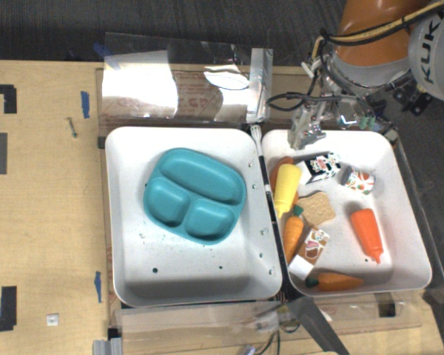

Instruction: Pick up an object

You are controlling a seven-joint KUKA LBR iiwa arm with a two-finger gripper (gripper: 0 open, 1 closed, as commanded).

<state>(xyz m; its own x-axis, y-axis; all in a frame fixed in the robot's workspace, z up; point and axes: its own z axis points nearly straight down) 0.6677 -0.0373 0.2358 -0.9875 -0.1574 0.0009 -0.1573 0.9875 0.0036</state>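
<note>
**White bin, gripper above its far edge**

Gripper (308,134) hangs over the right bin (411,220), carrying nothing; jaw spread unclear. Graspable toys crowd below: yellow bottle (286,186), orange carrot (368,234). Teal tray (194,194) fills the left bin (126,228)

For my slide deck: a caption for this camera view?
Gripper poised over the right bin of toy food; teal tray in the left bin.
</note>
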